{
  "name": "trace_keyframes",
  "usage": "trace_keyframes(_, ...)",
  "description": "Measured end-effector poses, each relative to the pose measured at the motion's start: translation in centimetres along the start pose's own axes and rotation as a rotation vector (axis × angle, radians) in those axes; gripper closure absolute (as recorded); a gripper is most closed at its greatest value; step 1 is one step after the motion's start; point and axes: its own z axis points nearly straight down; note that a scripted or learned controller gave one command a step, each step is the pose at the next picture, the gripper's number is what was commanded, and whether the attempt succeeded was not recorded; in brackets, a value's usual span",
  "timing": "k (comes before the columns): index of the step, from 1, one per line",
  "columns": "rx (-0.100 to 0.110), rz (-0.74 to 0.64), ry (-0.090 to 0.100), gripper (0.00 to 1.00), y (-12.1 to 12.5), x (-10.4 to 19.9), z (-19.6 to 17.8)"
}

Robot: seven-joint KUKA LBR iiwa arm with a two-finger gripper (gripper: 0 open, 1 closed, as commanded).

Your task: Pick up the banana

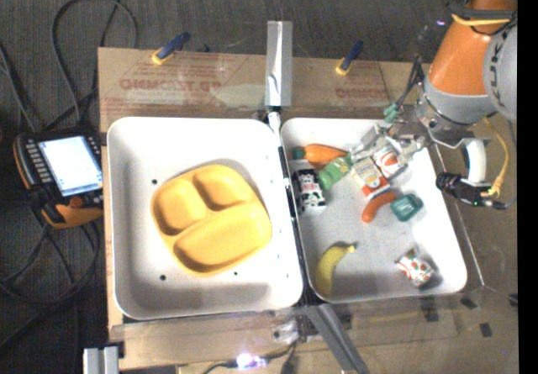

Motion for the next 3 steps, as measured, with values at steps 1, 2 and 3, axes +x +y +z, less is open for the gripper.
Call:
trace_keyframes(1,0.001,-0.157,0.001,0.00,-7.5,3.0,5.9)
trace_keyframes(2,0.002,-0.176,0.000,0.00,-12.1,11.2,2.7)
trace_keyframes(3,0.003,-0.177,0.000,0.00,-11.8,4.0,10.2)
